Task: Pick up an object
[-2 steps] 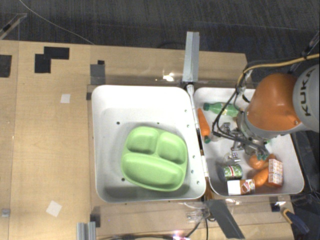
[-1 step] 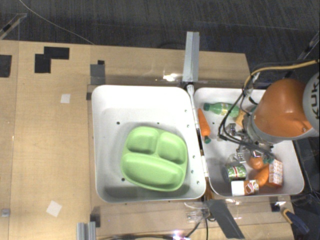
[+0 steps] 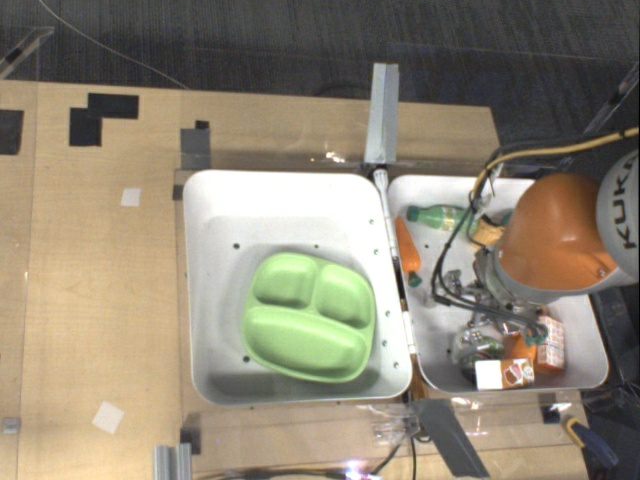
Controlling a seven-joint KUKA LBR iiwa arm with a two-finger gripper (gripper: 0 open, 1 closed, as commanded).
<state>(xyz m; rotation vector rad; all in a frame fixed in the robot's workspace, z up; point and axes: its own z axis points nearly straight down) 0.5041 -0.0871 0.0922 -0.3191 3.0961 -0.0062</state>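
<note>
A grey arm [image 3: 575, 233] with an orange band reaches in from the right of the frame and hangs low over the right-hand bin [image 3: 592, 363] on the wooden worktop [image 3: 90, 298]; its pincer [image 3: 490, 333] is buried among cables at the lower middle of that bin, and from here I cannot tell how it stands or whether it has hold of anything. Candidates for picking crowd the same bin; a green bottle [image 3: 432, 215] lies near the upper left corner; an orange marker [image 3: 407, 246] lies along the left wall; a small white-and-orange carton [image 3: 503, 373] sits at the lower edge, just beside a red-patterned box [image 3: 549, 346] at the lower right. The left-hand bin [image 3: 215, 218], centre frame, holds a lime-green divided tray [image 3: 310, 316], lying flat.
</note>
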